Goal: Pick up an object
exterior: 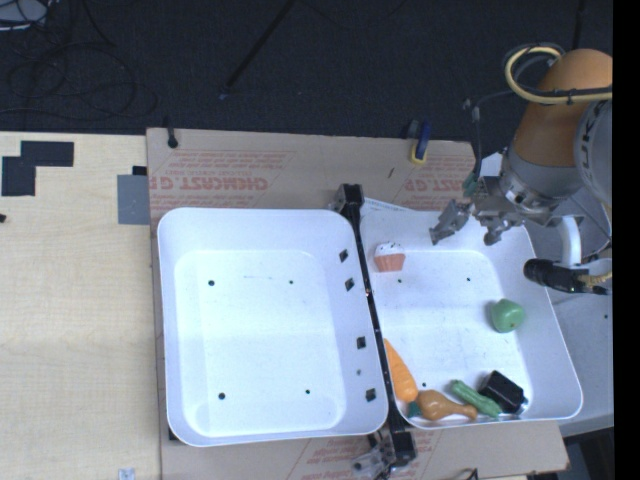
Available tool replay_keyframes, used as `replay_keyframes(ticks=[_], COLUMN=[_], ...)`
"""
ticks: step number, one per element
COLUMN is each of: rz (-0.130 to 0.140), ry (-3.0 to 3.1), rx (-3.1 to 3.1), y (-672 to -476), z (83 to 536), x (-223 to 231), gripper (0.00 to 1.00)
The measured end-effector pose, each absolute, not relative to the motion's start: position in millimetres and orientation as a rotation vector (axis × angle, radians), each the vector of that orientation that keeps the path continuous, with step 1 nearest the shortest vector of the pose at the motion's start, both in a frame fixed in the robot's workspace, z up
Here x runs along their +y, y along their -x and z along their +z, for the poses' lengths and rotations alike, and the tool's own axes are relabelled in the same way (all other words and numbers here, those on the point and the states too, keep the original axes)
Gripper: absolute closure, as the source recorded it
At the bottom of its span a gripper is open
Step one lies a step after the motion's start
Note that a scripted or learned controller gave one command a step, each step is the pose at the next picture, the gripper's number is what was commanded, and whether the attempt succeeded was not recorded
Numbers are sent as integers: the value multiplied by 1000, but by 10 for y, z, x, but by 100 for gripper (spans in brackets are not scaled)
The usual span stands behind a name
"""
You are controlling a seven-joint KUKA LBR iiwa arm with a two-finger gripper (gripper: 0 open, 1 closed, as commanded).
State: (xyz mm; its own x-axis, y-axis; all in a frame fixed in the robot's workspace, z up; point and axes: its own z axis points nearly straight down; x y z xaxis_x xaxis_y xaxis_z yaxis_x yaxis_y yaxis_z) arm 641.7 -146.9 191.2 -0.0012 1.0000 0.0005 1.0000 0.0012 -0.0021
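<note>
Objects sit in the right bin point(560, 368): green ball point(507, 315) right of centre, small cupcake point(389, 258) at the upper left corner, carrot point(400, 370) and black block point(503, 389) along the lower edge. Claw point(468, 224) hangs spread and holding nothing above the bin's upper rim. Risk: descending here, a finger strikes the rim; the ball may roll off when touched.
</note>
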Motion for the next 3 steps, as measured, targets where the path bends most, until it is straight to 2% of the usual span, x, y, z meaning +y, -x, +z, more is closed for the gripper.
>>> replay_keyframes(ticks=[1,2,3], rz=[7,-16,5], ry=[2214,2220,2216], rx=[-2218,-2236,-2224], y=[-5930,-6481,-6437], z=[818,2151,2158], x=[-970,-417,-453], gripper=[0,0,100])
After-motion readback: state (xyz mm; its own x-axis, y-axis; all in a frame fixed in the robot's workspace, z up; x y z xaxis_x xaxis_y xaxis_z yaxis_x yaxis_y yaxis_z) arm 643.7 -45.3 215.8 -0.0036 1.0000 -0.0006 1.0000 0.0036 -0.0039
